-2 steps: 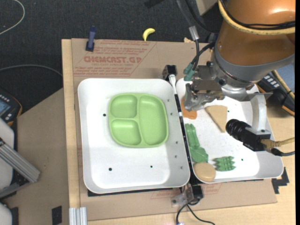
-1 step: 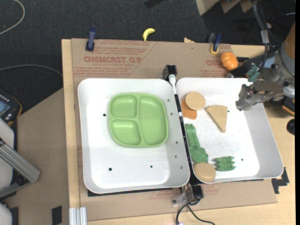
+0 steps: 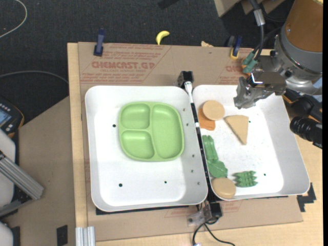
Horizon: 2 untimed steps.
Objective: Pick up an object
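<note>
My gripper (image 3: 244, 102) hangs over the back of the right bin (image 3: 287, 152), above and just right of a round tan disc (image 3: 212, 109) that lies on an orange piece (image 3: 206, 123). A tan wedge (image 3: 239, 128) rests just below the gripper. Along the bin's left wall lies a green leafy piece (image 3: 211, 155). A second tan round (image 3: 224, 187) and a small green piece (image 3: 245, 178) sit at the front. Nothing shows between the fingers.
The left bin (image 3: 102, 178) holds a green divided plate (image 3: 151, 131). A black clamp (image 3: 185, 79) sits at the back where the bins meet. Blue clips (image 3: 99, 42) and a yellow banana-shaped piece (image 3: 162, 36) lie along the bench's far edge.
</note>
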Each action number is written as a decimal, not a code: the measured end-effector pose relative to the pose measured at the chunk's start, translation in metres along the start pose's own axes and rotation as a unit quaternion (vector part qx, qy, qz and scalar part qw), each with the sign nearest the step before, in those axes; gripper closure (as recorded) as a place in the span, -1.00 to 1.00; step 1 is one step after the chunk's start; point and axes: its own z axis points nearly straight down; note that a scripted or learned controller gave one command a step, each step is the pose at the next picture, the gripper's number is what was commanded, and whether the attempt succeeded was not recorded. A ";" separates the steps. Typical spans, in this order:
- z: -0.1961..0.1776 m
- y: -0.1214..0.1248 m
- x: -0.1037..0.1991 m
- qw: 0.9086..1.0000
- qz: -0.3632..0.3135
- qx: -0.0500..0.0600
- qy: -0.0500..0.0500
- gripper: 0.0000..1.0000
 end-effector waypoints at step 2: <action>0.071 -0.001 0.061 1.000 0.000 0.008 -0.001 1.00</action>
